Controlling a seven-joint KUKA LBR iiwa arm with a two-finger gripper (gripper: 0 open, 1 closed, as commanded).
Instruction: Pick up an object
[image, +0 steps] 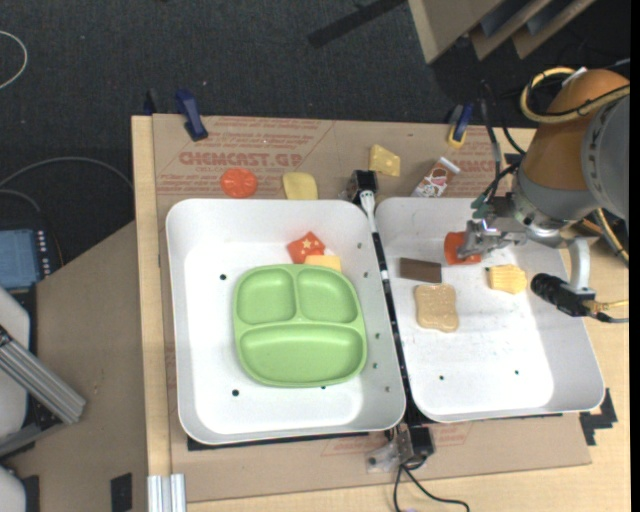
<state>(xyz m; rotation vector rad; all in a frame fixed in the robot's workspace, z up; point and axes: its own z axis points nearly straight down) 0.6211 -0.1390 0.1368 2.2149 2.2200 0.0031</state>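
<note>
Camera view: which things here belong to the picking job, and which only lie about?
Job:
pincer over the right bin
red piece beside it
brown block
tan toast piece
yellow waffle piece

Lying about:
green divided plate in the left bin
orange disc on the cardboard
blue clamp

Even, bright overhead light; white bins (200, 300) glare slightly (soft shadows under rims); sharpness moderate, corners dark.

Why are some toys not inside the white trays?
Four pieces lie outside the bins on the cardboard behind them: an orange round one, two yellow ones, and a small red-and-white packet. Nothing looks spilled or broken.
</note>
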